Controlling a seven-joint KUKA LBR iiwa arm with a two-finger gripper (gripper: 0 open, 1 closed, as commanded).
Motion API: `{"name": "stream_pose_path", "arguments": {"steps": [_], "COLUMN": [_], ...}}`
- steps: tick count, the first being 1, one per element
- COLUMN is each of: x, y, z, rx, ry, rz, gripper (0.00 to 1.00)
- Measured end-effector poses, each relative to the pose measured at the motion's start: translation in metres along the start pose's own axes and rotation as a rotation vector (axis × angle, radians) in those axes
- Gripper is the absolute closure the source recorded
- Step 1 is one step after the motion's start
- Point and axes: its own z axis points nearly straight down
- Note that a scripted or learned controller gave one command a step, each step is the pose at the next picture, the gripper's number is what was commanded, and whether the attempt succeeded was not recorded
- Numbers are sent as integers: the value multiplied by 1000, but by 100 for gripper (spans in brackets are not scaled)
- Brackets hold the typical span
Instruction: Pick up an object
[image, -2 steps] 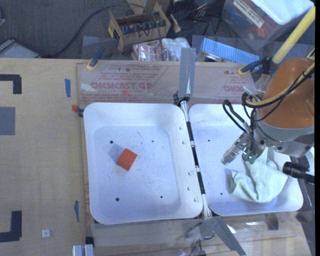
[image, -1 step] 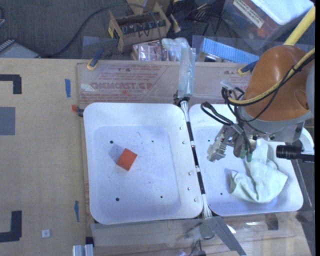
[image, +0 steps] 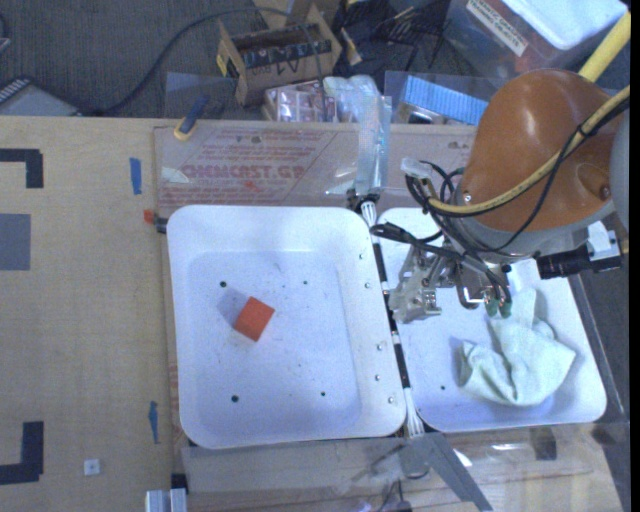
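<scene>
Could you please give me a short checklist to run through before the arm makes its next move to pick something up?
1. A pickable target lies in plain view: ok, the orange block sits alone in the left bin.
2. A second candidate: ok, the crumpled cloth lies in the right bin.
3. Gripper placed over a target: not ok, it hangs near the right bin's left edge, beside the cloth.
4. Finger state: cannot tell, wiring clutters them.
5. Something already held: cannot tell.
6. Cables out of the way: not ok, they hang loose by the wrist.
</scene>
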Motion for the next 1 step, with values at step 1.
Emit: {"name": "stream_pose_path", "arguments": {"steps": [1], "x": [-32], "y": [70], "z": [65], "rx": [0], "ry": [7], "rz": [-97], "gripper": [100]}}
